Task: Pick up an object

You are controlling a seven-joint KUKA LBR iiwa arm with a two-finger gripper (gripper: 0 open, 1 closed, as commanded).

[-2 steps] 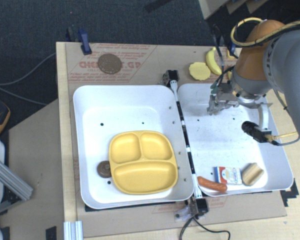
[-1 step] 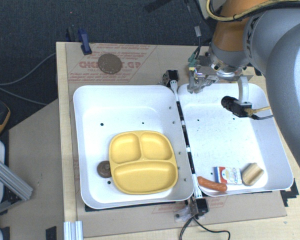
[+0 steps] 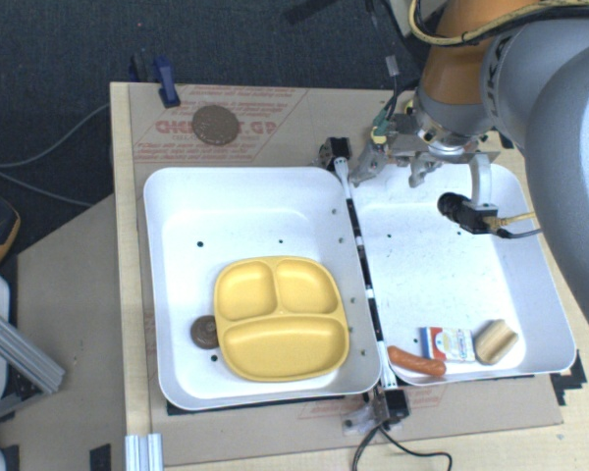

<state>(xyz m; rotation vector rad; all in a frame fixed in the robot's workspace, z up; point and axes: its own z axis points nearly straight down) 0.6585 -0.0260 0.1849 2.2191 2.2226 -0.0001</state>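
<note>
White bins: yellow tray (image 3: 278, 317) left; sausage (image 3: 416, 362), carton (image 3: 447, 343) right.
Gripper (image 3: 422, 162): state unclear, above right bin (image 3: 422, 263).
Progress: nothing lifted.

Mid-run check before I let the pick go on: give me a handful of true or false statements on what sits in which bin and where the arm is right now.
1. The yellow divided plate lies in the left bin. True.
2. The gripper hangs over the far end of the right bin. True.
3. The sausage is in the left bin. False: it lies at the near edge of the right bin.
4. The small carton lies between the sausage and the tan block. True.
5. The brown disc rests on top of the plate. False: it lies on the bin floor beside the plate's left edge.
</note>
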